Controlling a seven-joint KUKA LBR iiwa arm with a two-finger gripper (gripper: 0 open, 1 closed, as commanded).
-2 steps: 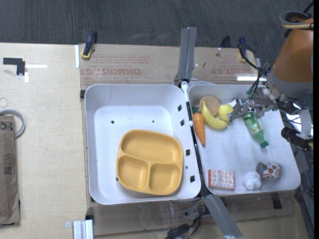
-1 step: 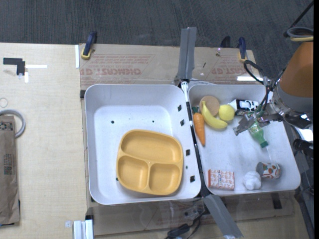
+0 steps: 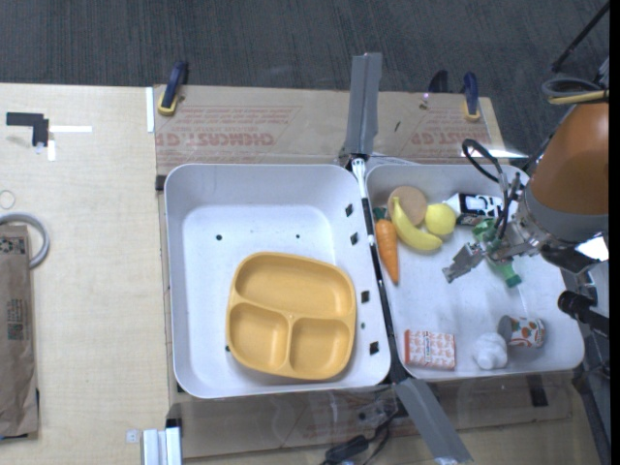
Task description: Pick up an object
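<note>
Here, left bin [image 3: 184, 260]: one yellow divided tray [image 3: 291, 315] lying flat, toward the bin's near right corner, three compartments, all bare.

Right bin [image 3: 572, 356], along its left wall: orange carrot [image 3: 387, 250], lengthwise, just beside the wall. Next to it toward the far edge, a banana [image 3: 415, 231] curved against a brownish round fruit [image 3: 408, 201], likely a potato or kiwi, hard to say which. A lemon [image 3: 441, 219] touches the banana's far end.

Near edge of the right bin: small red-and-white packet [image 3: 429, 349], print too small to read. Right of it a white crumpled lump [image 3: 490, 352], then a small tilted red-and-white cup [image 3: 524, 331] close to the near right corner.

Far right corner: a black-and-white box [image 3: 478, 203], partly hidden behind cables and the arm.

Gripper [image 3: 465, 260] sits over the middle-right of the bin, metal fingers pointing left. Whether they are spread or closed cannot be made out; nothing is visibly between them. A green object [image 3: 507, 267] lies just under the wrist, mostly covered. The orange-banded arm [image 3: 572, 177] is cut off by the right edge.
</note>
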